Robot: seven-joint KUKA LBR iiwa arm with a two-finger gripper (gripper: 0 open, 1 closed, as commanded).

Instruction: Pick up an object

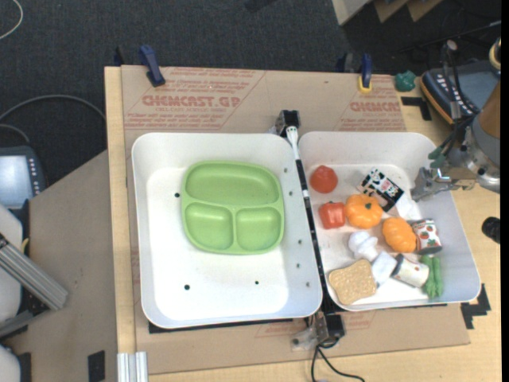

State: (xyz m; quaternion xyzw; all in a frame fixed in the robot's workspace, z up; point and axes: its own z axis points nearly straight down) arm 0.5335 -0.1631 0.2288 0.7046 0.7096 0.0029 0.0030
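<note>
Smooth moulded green plate point(233, 207) with three compartments, lying in the left white bin point(151, 213). Clustered in the right bin point(350, 146): glossy red tomato point(324, 179), ribbed orange pumpkin point(364, 211), rounded orange fruit point(398, 234), speckled bread slice point(353, 282), black-and-white spotted carton point(382, 186), slim green pod point(433, 274). Metallic hand point(429, 177) poised at the right bin's far right rim, near the carton, gripping nothing; spread of its tips impossible to tell. Printed cardboard over the worktop point(238, 98), dark carpet beyond.
</note>
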